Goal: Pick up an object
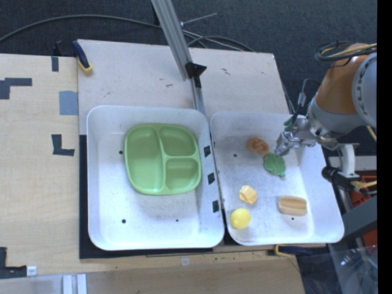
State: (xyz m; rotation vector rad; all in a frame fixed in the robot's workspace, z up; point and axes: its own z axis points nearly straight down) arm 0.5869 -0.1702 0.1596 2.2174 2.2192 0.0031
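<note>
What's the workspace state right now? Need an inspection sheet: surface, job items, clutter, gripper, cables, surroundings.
Surface: wooden bench bearing two white bins side by side, left bin and right bin.
Job's things: in the right bin, a green leafy item, an orange-brown round piece, a pale yellow lump, a yellow ball and a tan bread-like block, all apart from each other.
Clutter: green divided plate in the left bin; blue-and-yellow clamp at the bench's far edge.
Gripper: gripper low over the right bin, just above the green leafy item; finger state cannot be told.
Cables: black cables on the dark floor beyond the bench.
Surroundings: slanted metal pole, dark carpet.
</note>
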